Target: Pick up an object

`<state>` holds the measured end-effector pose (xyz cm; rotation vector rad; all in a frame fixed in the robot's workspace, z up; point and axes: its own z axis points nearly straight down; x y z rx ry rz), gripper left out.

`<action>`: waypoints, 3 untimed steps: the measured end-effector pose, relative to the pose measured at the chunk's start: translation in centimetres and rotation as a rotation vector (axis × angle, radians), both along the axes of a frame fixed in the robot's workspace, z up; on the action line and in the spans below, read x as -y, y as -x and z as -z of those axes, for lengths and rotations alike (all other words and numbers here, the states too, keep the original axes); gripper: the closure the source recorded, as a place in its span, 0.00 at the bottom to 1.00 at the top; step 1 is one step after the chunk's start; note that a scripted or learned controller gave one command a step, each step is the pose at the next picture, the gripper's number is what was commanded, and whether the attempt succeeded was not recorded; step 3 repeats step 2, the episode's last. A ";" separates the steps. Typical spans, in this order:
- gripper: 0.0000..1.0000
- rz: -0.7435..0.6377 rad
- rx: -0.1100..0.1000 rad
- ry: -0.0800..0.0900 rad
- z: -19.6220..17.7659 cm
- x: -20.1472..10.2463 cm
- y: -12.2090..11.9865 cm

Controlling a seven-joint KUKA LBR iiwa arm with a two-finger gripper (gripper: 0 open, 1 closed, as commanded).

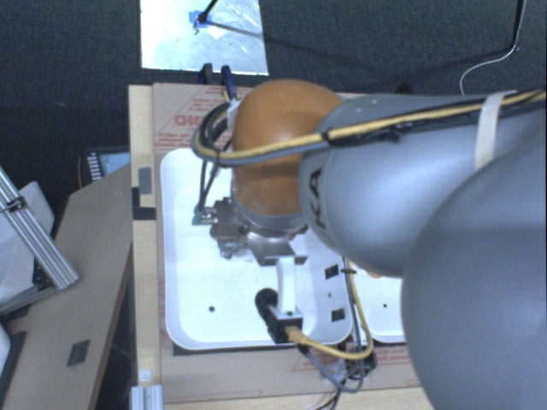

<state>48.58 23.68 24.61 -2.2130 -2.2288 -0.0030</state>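
- My arm [427,220], grey and bulky, reaches in across the white bin [184,254] and hides most of the far and right-hand parts of its floor.
- The orange band [273,156] above my wrist sits over the middle of the white bin, rounded like a dome from this angle.
- My gripper [232,233] hangs below that band, a cluster of metal parts over the bin's floor, slightly toward the bin's far left.
- I cannot tell whether the gripper is spread or pressed together; my own wrist covers it, and nothing shows pinched in it.
- Two small dark pieces [332,272] lie on the white bin's floor near its right wall, one nearer the front rim than the other. They are too small to identify.
- These pieces are well apart from my gripper, on the opposite side of the bin's floor.
- A sliver of the second bin [385,314] shows just beside the white bin's right wall.
- A cardboard sheet [175,118] with red print lies under the white bin and sticks out past its far rim.
- A pale wooden bench [144,254] borders the bin's left side.
- Beyond the bin's far rim, a silvery panel [203,24] lies on dark fabric.
- Well to the left of the bin, an aluminium rail [34,237] lies at a slant.
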 end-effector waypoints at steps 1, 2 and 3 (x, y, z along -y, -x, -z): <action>1.00 0.003 0.012 -0.004 -12.5 0.7 -2.2; 1.00 0.010 -0.004 0.003 -7.8 7.9 0.0; 1.00 0.010 -0.004 0.003 -7.8 7.9 0.0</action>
